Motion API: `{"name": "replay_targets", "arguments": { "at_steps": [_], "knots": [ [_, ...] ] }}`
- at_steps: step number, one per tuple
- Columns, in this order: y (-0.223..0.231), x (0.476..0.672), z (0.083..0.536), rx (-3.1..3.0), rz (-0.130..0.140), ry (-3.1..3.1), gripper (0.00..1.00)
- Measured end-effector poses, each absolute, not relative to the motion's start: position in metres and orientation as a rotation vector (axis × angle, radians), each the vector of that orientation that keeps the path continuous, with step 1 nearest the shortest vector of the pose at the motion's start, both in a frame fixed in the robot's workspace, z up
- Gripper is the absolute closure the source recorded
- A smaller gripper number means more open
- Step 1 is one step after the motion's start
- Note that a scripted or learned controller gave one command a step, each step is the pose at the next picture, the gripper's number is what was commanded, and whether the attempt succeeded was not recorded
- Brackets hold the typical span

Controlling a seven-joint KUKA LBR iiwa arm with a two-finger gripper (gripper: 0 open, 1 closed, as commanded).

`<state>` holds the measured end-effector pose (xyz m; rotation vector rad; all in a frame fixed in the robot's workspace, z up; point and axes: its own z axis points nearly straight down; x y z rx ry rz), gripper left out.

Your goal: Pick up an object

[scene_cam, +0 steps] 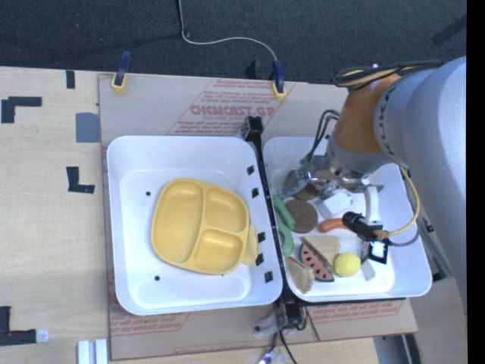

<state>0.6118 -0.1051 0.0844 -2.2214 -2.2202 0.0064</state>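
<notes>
The right bin (413, 273) holds several toy foods. A brown round disc (304, 218) lies beside a green pod (285, 220), with an orange carrot (330, 224) to its right. Nearer the front edge are a watermelon slice (317, 263), a yellow lemon (347, 265) and a tan wedge (323, 244). My gripper (301, 186) hangs low over the bin's back left part, just above the brown disc. Its metal tip blends into the clutter, and I see nothing clearly held in it.
A yellow divided plate (201, 224) lies in the left bin (121, 203). The bins meet at a black-clipped edge (261, 196). The grey arm with its orange band (364, 120) covers the right bin's back right. A black cable fitting (365, 227) lies over the bin's middle.
</notes>
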Motion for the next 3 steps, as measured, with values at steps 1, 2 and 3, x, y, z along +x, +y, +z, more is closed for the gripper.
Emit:
{"name": "replay_targets", "arguments": {
  "at_steps": [1, 2, 3],
  "knots": [
    [-0.105, 0.614, 0.094, -2.220, 0.003, -2.222, 1.00],
    [-0.105, 0.614, 0.094, -2.221, 0.004, -2.222, 0.00],
    [-0.096, 0.669, 0.085, -2.214, 0.008, -2.224, 0.00]
  ]
}}
